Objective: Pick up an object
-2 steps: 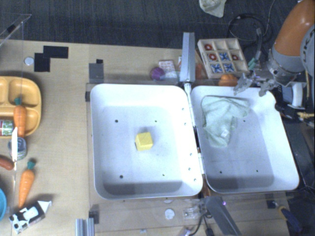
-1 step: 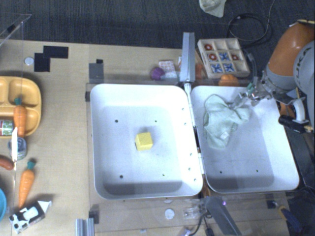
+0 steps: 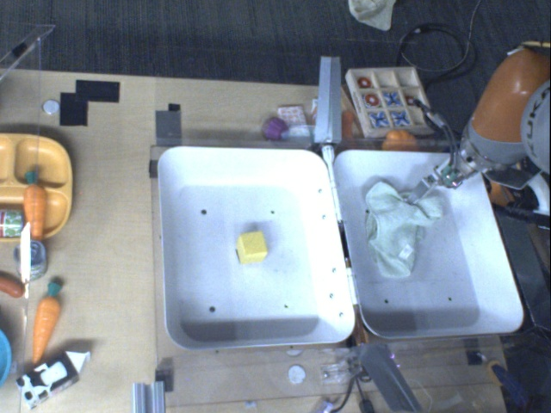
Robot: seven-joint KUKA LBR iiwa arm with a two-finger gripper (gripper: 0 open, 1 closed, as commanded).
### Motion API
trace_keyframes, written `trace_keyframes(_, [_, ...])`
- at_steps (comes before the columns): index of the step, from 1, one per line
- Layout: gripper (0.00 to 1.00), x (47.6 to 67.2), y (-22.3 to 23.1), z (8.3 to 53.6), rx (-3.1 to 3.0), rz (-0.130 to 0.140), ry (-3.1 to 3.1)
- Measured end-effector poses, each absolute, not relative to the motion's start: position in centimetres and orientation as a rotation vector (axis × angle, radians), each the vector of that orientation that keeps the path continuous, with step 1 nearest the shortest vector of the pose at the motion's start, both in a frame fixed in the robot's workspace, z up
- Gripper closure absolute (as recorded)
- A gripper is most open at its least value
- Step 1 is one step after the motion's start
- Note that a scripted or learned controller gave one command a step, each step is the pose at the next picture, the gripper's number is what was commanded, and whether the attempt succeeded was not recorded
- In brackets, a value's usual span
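A pale green crumpled cloth (image 3: 394,229) lies in the right bin (image 3: 482,291), left of its middle. My gripper (image 3: 432,187) comes in from the upper right and its tip meets the cloth's upper right corner, which rises toward it. A small yellow block (image 3: 252,247) sits near the middle of the left bin (image 3: 198,188), far from the gripper.
A metal divider (image 3: 327,101) rises behind the two bins. Behind them lie a tic-tac-toe board (image 3: 386,99), a purple item (image 3: 275,128) and an orange ball (image 3: 398,139). On the left bench are a yellow tray (image 3: 52,166), toy carrots (image 3: 43,321) and other toys.
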State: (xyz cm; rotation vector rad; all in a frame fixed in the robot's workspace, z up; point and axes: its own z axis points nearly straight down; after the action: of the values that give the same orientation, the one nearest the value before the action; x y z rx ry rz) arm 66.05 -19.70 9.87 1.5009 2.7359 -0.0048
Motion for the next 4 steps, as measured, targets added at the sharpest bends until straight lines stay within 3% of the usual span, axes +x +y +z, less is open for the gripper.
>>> trace_keyframes(1, [0.00, 66.41, -18.20, 9.83, 1.429, -0.035, 2.775])
trace_keyframes(2, [0.00, 66.46, -17.50, 9.80, 1.441, -0.036, 2.771])
trace_keyframes(4, [0.00, 66.23, -18.39, 9.89, 1.507, 0.001, 2.744])
